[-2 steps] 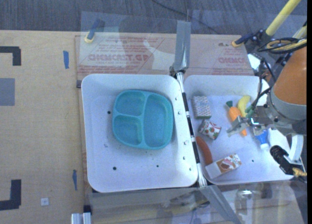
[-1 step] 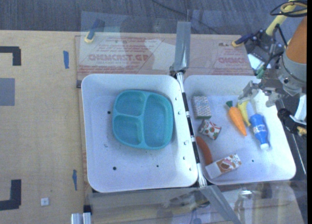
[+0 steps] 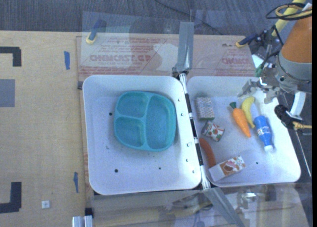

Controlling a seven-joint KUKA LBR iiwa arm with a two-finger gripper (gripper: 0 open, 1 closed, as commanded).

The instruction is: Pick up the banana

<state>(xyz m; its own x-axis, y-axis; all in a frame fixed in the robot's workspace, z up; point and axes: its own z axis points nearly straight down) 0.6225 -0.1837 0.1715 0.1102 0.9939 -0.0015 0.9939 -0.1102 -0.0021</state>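
Two white bins: the left bin (image 3: 94,171) well away from the gripper (image 3: 261,88), the right bin (image 3: 290,169) beneath it; one teal divided plate (image 3: 145,120), far to its left; one banana (image 3: 247,109), one carrot (image 3: 241,121) and one blue bottle (image 3: 263,131), all just below it; two small patterned blocks (image 3: 204,107) (image 3: 213,131), one carton (image 3: 228,167) and one red-orange sausage-shaped item (image 3: 208,153), farther off to its lower left.
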